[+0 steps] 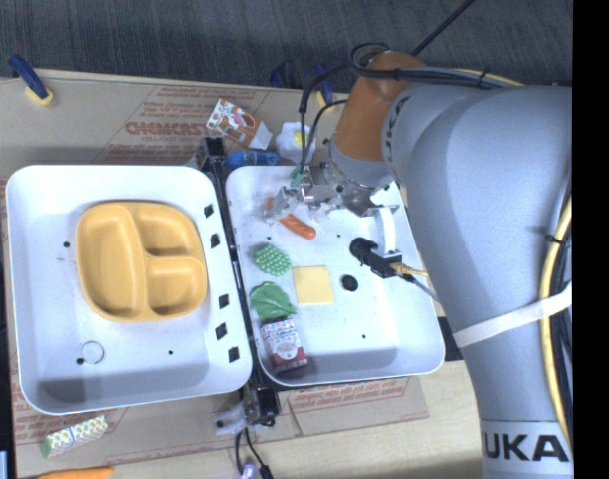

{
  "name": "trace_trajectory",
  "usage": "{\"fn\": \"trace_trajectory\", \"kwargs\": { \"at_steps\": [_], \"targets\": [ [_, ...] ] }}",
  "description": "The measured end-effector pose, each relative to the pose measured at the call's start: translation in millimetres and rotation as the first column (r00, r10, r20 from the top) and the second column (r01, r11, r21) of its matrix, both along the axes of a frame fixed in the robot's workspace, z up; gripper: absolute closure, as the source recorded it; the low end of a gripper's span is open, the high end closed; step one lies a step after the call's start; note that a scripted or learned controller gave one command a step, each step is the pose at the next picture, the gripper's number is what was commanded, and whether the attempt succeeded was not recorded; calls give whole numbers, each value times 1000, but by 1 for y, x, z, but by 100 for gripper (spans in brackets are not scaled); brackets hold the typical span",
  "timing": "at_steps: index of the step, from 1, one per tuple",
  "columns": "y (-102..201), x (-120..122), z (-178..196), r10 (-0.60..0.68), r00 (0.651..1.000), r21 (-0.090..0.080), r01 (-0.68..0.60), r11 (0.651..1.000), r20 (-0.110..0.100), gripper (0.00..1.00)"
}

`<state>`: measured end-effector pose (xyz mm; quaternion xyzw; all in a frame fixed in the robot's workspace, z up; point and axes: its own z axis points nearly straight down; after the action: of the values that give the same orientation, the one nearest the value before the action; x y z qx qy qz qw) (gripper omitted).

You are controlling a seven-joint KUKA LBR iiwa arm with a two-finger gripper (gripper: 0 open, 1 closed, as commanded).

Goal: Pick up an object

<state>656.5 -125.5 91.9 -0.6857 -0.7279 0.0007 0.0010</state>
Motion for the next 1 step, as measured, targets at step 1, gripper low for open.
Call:
{"fn": "trace_trajectory", "kwargs": {
  "at_steps": [1],
  "targets": [
    [0,0,10,5,1000,0,-5,1000,-2,100]
  ]
}}
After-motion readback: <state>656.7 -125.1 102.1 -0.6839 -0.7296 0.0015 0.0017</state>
